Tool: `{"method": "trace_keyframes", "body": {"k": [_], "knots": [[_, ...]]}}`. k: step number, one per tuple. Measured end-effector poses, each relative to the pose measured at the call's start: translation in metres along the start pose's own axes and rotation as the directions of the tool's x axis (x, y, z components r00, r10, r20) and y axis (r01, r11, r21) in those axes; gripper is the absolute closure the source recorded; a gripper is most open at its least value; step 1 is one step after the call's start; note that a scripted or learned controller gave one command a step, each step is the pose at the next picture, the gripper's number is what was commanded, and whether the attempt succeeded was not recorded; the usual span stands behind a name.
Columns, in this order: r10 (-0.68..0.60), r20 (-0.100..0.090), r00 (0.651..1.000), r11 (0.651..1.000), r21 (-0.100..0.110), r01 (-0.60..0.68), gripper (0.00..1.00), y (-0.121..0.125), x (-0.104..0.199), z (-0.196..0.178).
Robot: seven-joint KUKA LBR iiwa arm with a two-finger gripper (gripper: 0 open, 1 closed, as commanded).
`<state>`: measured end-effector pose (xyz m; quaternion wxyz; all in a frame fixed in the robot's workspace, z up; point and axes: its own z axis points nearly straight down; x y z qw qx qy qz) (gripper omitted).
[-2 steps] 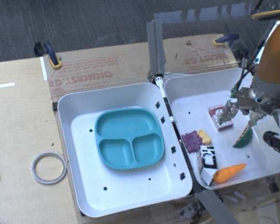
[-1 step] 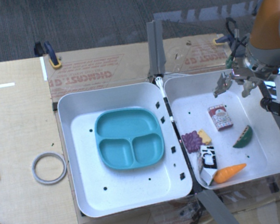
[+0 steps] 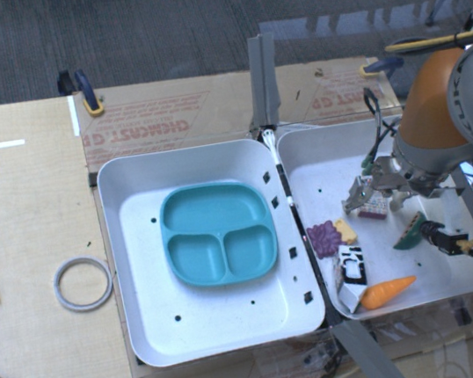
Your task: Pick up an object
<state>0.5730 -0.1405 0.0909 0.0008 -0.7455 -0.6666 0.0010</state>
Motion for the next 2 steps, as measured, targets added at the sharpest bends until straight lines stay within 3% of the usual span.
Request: {"method": "trace_keyframes", "body": {"k": [1,2], "knots": [[0.004,0.0,1.0,1.0,0.002,-0.004,1.0,0.0,-0.001,-0.008],[0.057,0.0,0.998,0.998,0.0,-0.057,1.0,0.018,0.065,-0.1]]}}
